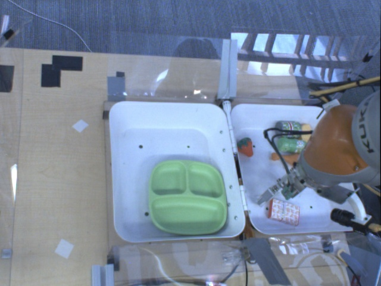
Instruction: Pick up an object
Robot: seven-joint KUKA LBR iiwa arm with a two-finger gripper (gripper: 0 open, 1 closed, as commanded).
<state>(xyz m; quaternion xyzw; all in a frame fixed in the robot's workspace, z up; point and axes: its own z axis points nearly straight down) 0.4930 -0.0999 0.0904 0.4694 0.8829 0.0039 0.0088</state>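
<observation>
My gripper point(278, 192) is low over the right bin point(256, 177), near its front. It stands open with nothing between its fingers. A red and white carton point(284, 211) lies flat just in front of it, apart from the fingertips. Further back in this bin are a red strawberry-like toy point(245, 146), a green can point(290, 126) on its side, a green object point(292, 145) and a small orange piece point(275, 156). The arm's orange band point(333, 145) hides the bin's right part.
The left bin point(128, 159) holds a green divided plate point(188, 196) towards its front. A thin divider wall point(233, 154) separates the two bins. A black cable point(271, 137) loops over the right bin near the green object.
</observation>
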